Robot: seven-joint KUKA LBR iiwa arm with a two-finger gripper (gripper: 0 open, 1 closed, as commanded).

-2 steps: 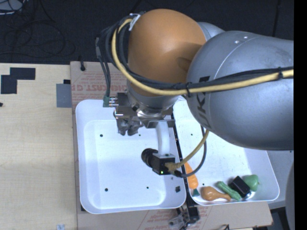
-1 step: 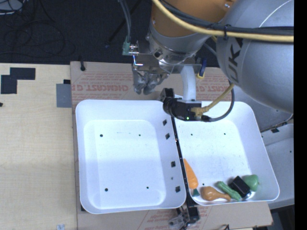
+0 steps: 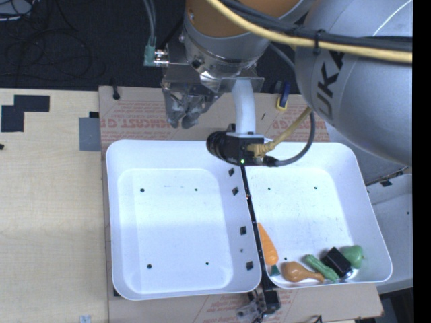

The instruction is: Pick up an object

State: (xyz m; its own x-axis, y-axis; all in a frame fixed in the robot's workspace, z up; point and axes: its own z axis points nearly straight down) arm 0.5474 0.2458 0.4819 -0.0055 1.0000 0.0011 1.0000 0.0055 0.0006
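Near the top centre of the frame, above the far rim of the bins, the gripper (image 3: 184, 111) hangs from the grey arm (image 3: 350, 79) with its orange band. Its two dark fingers point downward and sit close together, narrow, with nothing between them. It hovers over the cardboard sheet (image 3: 135, 116) behind the bins rather than over either one, which reads as a raised, out-of-the-way pose that keeps the camera's look at the bins clear.

The left bin (image 3: 121, 173) holds nothing to grasp. All the candidates lie in the right bin (image 3: 357, 173), crowded into its lower corner near the bottom right of the frame: an orange carrot-shaped toy (image 3: 268, 244) lying along the divider between the bins, a tan pear-like piece (image 3: 298, 271) on the front wall, a green pod-shaped piece (image 3: 322, 266) beside it, a small black block (image 3: 336, 261) touching that, and a rounder green item (image 3: 353, 254) at the end. They probably slid there because the bin walls slope and gather loose things.

A pick has not begun. My judgement is that the arm must travel down and right across the frame, open its fingers, and choose the carrot, which stands a little apart; the clustered pieces near the wall leave poor room for fingers.
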